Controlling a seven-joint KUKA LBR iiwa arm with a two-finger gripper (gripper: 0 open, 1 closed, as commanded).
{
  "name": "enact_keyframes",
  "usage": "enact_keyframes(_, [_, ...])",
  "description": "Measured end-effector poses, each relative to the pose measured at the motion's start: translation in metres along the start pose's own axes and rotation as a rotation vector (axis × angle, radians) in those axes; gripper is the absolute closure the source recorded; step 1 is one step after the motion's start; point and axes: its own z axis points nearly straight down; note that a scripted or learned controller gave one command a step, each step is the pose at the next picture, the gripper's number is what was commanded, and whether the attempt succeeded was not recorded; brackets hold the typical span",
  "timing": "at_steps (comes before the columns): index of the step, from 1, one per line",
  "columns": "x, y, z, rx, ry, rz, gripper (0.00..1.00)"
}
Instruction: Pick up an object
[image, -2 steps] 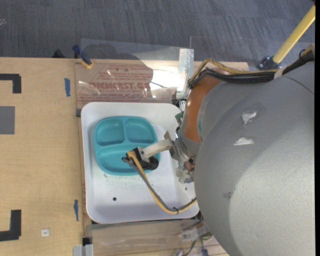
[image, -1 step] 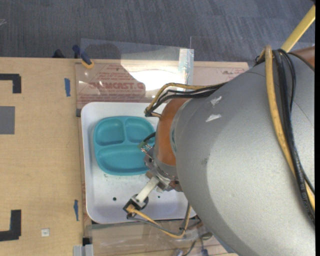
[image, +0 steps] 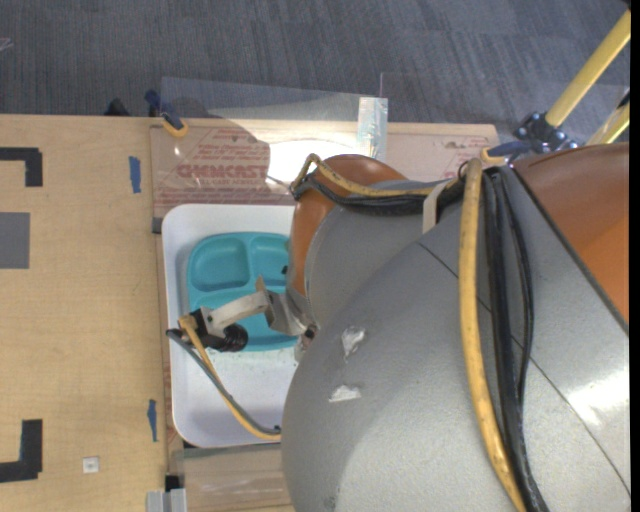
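Saw the blue divided plate (image: 225, 270) lying flat in the white bin (image: 255, 380), end effector (image: 283, 312) at its right edge beneath the grey arm (image: 420, 380), and could not tell whether open or closed.

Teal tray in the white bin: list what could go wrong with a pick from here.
1. The teal tray is broad and shallow and lies flat in the white bin; a pinch may find little to grip and slip off.
2. The arm covers the tray's right side and much of the bin, so this camera may not confirm a hold, or show what else lies underneath.
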Motion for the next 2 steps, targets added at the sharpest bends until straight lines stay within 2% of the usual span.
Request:
enact_keyframes(1, [0.005, -0.024, -0.001, 0.000, -0.002, 0.007, 1.00])
enact_keyframes(2, [0.005, -0.024, -0.083, 0.000, 0.000, -0.454, 1.00])
